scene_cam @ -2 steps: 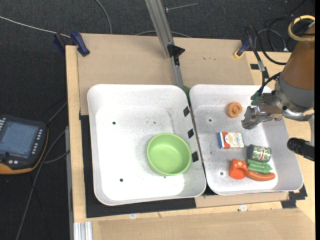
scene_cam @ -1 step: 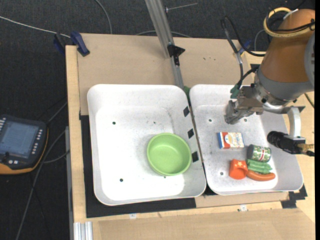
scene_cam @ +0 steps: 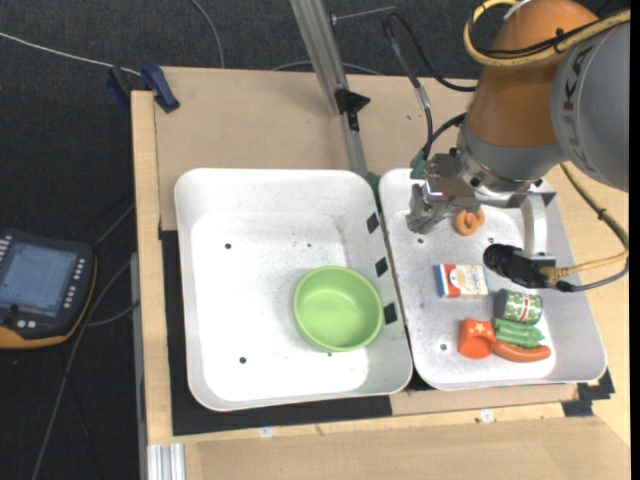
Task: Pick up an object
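My gripper [scene_cam: 428, 208] hangs over the far part of the right bin [scene_cam: 575, 348], its metal fingers pointing down with nothing visible between them. A small orange round object [scene_cam: 467, 222] lies just right of the fingers. Nearer the front of that bin lie a small white carton with blue and red print [scene_cam: 461, 281], a green can [scene_cam: 519, 307], an orange-red cup [scene_cam: 477, 339] and a red and green vegetable-shaped toy [scene_cam: 520, 345]. A light green bowl [scene_cam: 338, 308] sits in the left bin [scene_cam: 230, 228].
A metal pole [scene_cam: 325, 58] rises behind the bins. A handheld pendant [scene_cam: 40, 288] lies off the bench at the left. A blue clamp [scene_cam: 158, 86] sits at the bench's far left corner.
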